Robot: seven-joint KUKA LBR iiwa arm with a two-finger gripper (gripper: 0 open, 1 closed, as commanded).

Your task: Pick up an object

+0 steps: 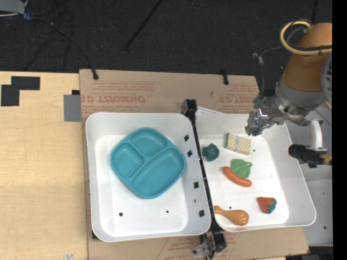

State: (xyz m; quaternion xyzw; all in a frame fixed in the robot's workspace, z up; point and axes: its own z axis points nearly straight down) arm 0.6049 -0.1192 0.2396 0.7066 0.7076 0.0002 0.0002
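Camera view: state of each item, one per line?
Blue divided plate: flat in the left bin, compartments bare.
Patterned block: lying in the right bin, just below the tool.
Dark green ball: resting, apart from the others.
Carrot: lying flat, touching the green leafy piece.
Drumstick: lying near the front wall.
Strawberry: lying alone.
Tool: above the right bin, nothing seen in it.

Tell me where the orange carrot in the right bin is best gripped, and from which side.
Grip the carrot across its narrow width near mid-length, coming straight down from above. It lies flat and slanted. The green leafy piece touches its upper side, so the exposed lower-right half probably gives the end effector cleaner room.
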